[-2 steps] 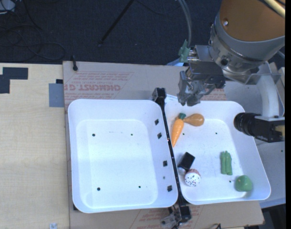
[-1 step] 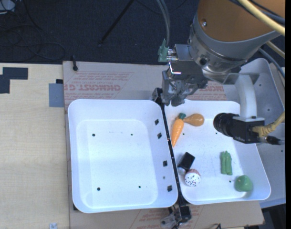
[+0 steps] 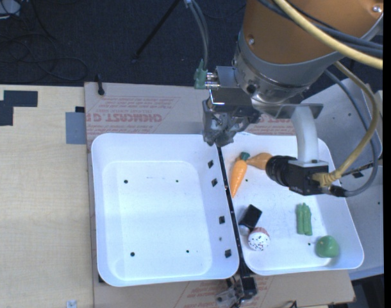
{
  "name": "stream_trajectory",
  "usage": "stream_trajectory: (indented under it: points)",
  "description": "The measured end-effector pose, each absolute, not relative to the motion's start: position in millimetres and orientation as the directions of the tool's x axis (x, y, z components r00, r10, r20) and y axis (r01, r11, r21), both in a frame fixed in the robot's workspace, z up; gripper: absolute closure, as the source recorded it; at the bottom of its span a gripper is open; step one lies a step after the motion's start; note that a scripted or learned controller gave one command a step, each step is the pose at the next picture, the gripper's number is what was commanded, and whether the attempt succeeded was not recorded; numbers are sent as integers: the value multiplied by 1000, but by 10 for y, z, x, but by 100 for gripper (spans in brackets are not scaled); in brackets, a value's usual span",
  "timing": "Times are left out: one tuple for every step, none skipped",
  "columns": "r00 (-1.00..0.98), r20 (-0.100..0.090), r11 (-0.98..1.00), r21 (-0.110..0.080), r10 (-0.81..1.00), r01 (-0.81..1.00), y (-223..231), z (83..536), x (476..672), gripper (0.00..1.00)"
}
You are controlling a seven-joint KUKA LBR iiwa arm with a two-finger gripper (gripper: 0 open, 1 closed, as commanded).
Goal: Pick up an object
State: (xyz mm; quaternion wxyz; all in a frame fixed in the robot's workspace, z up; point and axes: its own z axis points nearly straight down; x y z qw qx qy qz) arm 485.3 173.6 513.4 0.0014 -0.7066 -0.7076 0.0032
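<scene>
My gripper (image 3: 219, 135) hangs over the far end of the divider between the two bins, just above and left of an orange toy carrot (image 3: 237, 175) with a green top. A second orange piece (image 3: 260, 160) lies beside the carrot. Further forward in the right bin (image 3: 349, 236) lie a small black block (image 3: 250, 217), a white speckled ball (image 3: 259, 239), a green ridged stick (image 3: 303, 219) and a green rounded lump (image 3: 327, 246). I see nothing between the fingers.
The left bin (image 3: 150, 217) stands next to the right one, with a row of black clips along the shared wall. A black cylindrical fitting (image 3: 298, 174) on a white bracket reaches over the right bin. Cardboard lies under both bins.
</scene>
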Motion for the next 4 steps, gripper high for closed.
stream_trajectory:
  points:
    - [-2,-3,2,-6,1000,1000,2065,4461,5271,100]
    - [-5,0,5,1,1000,1000,2279,4830,5661,100]
    - [-4,0,4,-2,1000,1000,2441,5298,5063,100]
    - [-3,-2,3,-5,1000,1000,2442,5269,5081,0]
